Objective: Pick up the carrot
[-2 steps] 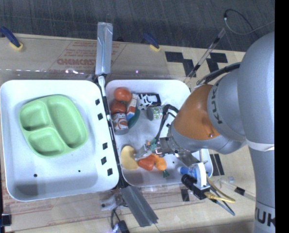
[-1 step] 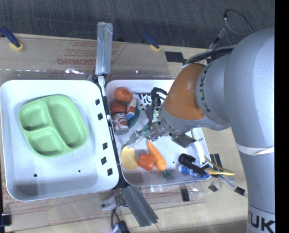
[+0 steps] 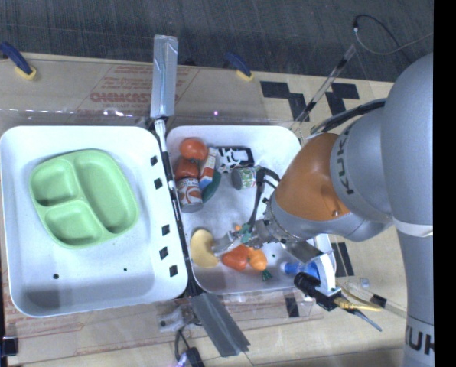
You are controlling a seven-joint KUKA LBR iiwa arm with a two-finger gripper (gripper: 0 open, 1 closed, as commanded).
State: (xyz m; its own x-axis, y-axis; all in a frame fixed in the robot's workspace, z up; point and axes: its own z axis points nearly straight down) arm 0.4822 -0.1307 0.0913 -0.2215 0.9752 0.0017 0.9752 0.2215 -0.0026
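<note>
The carrot point(image 3: 242, 260) is an orange-red piece lying near the front edge of the right bin point(image 3: 278, 140), just right of a pale yellow item point(image 3: 202, 248). My gripper point(image 3: 242, 240) hangs directly over the carrot's upper side, very close to it or touching it. The grey wrist and the orange band point(image 3: 308, 186) reach in from the right and cover the bin's right part. I see nothing lifted off the bin floor.
The right bin also holds a red tomato-like ball point(image 3: 193, 148), a can point(image 3: 188, 193), a black and white item point(image 3: 234, 157), a small green piece point(image 3: 245, 177) and a blue piece point(image 3: 300, 269). A green divided plate point(image 3: 83, 196) lies in the left bin point(image 3: 29, 281).
</note>
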